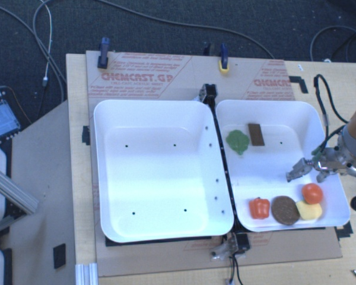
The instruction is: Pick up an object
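Observation:
The right bin (283,108) holds several small objects. A green leafy piece (238,141) and a brown rectangular block (256,134) lie near its far left. Along the front edge sit a red pepper (259,208), a round brown patty (285,210), a yellow piece (309,211) and a red tomato (312,192). My gripper (309,171) reaches in from the right and hangs just above the tomato. It stands open, with nothing between its fingers.
The left bin (107,177) sits beside the right one, their rims meeting in the middle. Two clamps (104,51) (224,60) hold the cardboard sheet at the back. A black cable (324,108) runs along the right bin's far right side.

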You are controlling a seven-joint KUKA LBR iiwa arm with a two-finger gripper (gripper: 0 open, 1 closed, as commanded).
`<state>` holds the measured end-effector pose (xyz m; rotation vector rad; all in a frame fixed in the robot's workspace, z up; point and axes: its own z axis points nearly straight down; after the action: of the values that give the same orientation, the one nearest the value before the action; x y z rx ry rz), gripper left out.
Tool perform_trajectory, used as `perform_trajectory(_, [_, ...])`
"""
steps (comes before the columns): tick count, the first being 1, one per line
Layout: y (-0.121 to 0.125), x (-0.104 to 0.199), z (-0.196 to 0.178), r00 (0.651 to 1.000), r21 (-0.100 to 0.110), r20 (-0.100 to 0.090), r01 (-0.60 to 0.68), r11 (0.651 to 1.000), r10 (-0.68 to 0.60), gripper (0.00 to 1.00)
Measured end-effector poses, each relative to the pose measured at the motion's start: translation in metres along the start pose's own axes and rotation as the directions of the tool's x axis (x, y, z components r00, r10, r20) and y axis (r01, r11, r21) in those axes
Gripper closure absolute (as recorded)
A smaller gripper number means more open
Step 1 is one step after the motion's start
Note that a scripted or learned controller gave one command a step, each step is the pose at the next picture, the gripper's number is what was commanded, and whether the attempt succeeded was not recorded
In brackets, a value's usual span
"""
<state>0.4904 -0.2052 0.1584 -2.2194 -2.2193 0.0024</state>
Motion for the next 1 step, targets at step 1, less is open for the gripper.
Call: perform_trajectory(1, [0.0028, 0.0027, 0.0616, 1.000, 0.002, -0.001, 0.000, 1.000, 0.000, 0.00])
